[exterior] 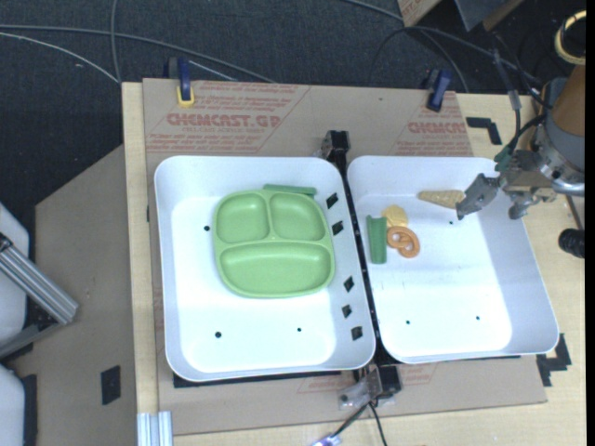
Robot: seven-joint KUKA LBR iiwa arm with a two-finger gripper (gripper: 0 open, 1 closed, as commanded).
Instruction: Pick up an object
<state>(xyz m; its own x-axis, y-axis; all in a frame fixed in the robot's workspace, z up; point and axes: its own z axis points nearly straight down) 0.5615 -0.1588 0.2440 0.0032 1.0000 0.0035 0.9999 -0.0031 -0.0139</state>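
In the right bin [521,305], at its 11 o'clock, lay four small things: a pretzel [404,242], a yellow piece [396,216], a green stick [376,240] and a tan cone [440,197]. The pincer [487,199], fingers apart and clamped on nothing, hung at 3 o'clock of the cone, its arm [561,147] reaching from the right. One green tray [273,244] filled the left bin [186,323] on the surface [242,114].

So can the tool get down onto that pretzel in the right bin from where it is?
Probably yes: the tool hangs over the right bin, and the pretzel lies uncovered, though a yellow piece touches it.
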